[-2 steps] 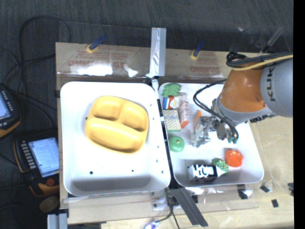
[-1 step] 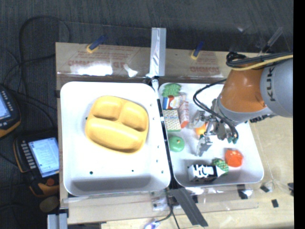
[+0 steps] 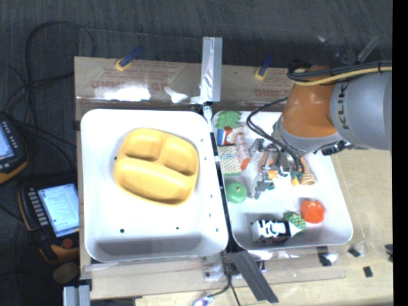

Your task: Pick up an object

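My gripper hangs low over the middle of the right bin, under the orange wrist band. Small colourful items lie right around it, and I cannot make out whether any of them is between its jaws. A green round object lies just to its left. A red-orange object sits to its lower right. A black and white object rests near the bin's front wall, with a small green piece beside it. Printed packets are piled at the bin's back left.
The left bin holds a large yellow divided tray. A raised ridge separates the two bins. Cables run over the back right corner. A tablet and a pendant lie on the floor to the left of the bench.
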Tool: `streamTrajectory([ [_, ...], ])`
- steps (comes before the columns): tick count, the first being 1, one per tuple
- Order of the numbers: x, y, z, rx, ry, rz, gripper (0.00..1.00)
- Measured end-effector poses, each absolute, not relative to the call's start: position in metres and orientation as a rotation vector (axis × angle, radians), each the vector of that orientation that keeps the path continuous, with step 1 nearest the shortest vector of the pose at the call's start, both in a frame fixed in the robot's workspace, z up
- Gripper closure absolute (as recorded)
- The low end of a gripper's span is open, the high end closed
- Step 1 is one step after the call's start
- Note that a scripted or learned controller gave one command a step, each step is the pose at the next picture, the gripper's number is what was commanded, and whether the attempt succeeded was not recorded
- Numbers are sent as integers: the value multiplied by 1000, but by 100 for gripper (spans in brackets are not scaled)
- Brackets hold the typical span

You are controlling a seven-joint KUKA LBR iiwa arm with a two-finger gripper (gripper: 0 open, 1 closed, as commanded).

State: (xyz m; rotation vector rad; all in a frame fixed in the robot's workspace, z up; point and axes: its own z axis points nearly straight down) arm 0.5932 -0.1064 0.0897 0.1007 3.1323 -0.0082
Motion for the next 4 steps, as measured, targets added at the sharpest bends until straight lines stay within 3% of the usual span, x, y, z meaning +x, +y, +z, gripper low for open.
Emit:
streamTrajectory([
  [1, 596, -107, 102, 100, 3122, -15, 100],
  [2, 579, -45, 189, 179, 3133, -2, 100],
  [3, 513, -2, 183, 77, 3141, 0, 100],
  [4, 575, 9, 231, 113, 3137, 1, 100],
])
